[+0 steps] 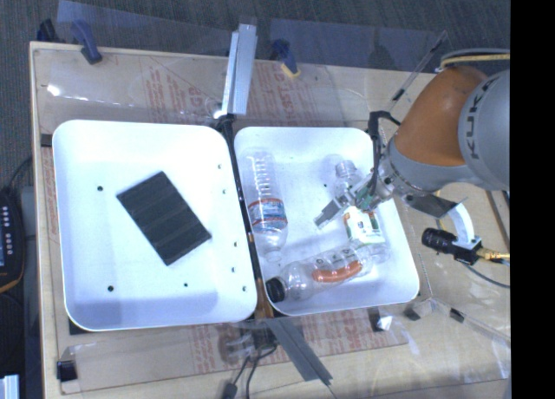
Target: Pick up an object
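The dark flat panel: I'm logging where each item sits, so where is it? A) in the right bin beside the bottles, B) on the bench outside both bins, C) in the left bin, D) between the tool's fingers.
C: the dark flat panel lies alone on the floor of the left bin, apart from the bottles.

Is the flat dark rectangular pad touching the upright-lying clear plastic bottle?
Apart. The camera view shows the pad in the left bin, the bottle in the right bin.

Arm [451, 133] reaches in from right, wrist angled down-left; end effector [340, 204] low, fingers spread apart.
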Controlling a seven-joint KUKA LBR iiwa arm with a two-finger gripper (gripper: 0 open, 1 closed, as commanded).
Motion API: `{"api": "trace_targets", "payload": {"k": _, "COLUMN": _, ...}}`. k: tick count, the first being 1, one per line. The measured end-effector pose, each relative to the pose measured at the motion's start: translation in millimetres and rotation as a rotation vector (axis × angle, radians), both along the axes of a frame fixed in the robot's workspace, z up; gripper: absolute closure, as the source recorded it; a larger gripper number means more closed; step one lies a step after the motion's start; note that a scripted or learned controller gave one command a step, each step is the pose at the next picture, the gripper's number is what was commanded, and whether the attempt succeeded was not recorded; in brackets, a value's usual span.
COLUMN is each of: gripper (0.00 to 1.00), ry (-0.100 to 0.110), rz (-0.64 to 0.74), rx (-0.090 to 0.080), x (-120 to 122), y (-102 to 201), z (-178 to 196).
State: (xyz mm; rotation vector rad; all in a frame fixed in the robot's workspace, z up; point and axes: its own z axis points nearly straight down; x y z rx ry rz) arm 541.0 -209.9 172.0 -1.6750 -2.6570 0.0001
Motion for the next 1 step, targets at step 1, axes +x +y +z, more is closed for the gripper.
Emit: {"api": "trace_targets", "payload": {"k": 1, "gripper": 0.00, "ry": 0.001, "rz": 0.028, "rx": 0.000, "x": 39.1, "y": -0.2, "z": -33.8}}
